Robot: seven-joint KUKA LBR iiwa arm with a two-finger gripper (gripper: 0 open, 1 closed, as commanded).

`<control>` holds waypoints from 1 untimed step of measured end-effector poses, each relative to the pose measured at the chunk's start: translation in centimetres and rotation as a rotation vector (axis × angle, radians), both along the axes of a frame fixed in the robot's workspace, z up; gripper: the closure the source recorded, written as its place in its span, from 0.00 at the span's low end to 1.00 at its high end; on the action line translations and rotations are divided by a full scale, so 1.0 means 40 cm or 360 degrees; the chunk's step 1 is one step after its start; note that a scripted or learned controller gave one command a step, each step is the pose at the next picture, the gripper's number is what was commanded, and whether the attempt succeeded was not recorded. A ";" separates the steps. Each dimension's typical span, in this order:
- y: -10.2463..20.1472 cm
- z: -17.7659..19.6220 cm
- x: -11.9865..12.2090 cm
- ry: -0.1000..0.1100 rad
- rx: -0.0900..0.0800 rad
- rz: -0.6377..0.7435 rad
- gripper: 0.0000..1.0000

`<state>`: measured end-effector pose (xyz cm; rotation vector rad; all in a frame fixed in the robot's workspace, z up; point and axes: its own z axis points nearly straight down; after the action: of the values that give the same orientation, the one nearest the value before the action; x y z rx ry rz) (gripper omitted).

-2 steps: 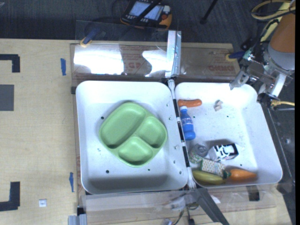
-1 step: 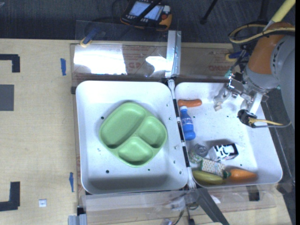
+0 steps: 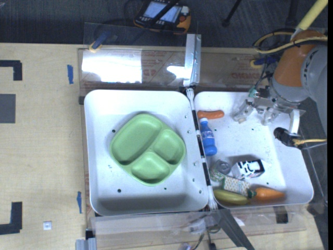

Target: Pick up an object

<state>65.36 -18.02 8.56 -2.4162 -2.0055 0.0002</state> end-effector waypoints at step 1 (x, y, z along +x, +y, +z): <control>-0.033 0.025 0.035 -0.0002 0.0002 0.0177 0.00</control>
<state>66.77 -19.33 9.58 -2.3013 -2.1364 -0.0025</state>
